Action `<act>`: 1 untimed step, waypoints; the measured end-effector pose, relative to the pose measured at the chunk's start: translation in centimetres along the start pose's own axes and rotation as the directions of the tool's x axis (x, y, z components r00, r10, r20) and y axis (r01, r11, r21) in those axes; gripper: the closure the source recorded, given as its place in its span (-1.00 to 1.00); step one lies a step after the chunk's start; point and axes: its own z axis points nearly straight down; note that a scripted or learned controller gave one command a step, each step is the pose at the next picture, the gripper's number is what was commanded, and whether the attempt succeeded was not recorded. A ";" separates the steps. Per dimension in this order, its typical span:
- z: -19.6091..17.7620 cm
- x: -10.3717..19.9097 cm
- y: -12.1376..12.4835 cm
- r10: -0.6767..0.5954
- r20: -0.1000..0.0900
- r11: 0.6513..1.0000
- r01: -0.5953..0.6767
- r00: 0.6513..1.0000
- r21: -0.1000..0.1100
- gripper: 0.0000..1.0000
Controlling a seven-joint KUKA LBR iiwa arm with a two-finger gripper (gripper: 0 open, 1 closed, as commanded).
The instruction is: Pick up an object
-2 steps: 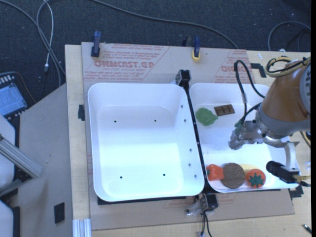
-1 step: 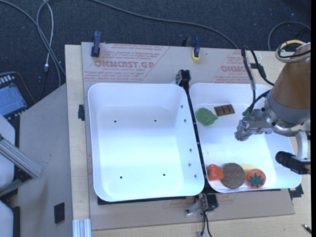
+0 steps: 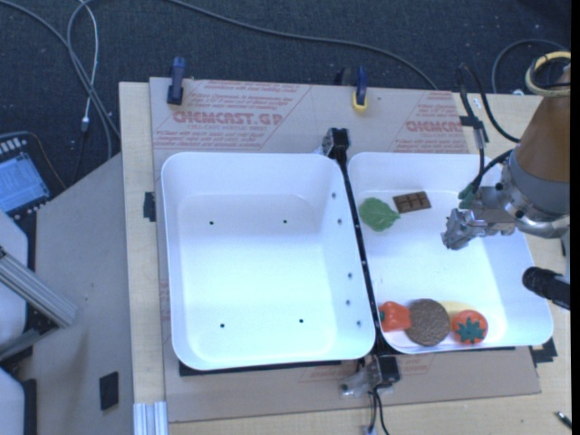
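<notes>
The right bin (image 3: 507, 279) held a green leaf-shaped piece (image 3: 378, 214) beside a small brown bar (image 3: 411, 202) near its far edge. A brown disc (image 3: 428, 322) sat between two red pieces at the near rim. The end effector (image 3: 456, 234) hovered over the bare middle; its opening could not be told.

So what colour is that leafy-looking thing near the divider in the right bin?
Green. The leaf-shaped piece shows clearly in the camera view, beside a small brown bar.
</notes>
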 end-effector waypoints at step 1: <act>-2.5 0.0 0.1 0.000 0.000 1.000 0.000 1.000 0.002 1.00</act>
